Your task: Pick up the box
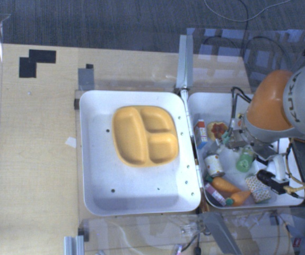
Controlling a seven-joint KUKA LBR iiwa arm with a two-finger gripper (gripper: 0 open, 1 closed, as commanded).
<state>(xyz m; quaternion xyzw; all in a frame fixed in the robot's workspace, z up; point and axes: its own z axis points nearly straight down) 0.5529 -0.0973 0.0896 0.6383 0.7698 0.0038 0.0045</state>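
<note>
Under the arm [279, 108], end effector hidden.

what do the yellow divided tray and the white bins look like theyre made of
Yellow divided tray: looks like moulded plastic, matte to satin, judging by its rounded compartments and soft, even sheen. Left white bin: smooth and white with rounded corners and a faint gloss, likely plastic or coated metal; the look leaves it open. Right white bin: same finish as far as its rim shows.
</note>
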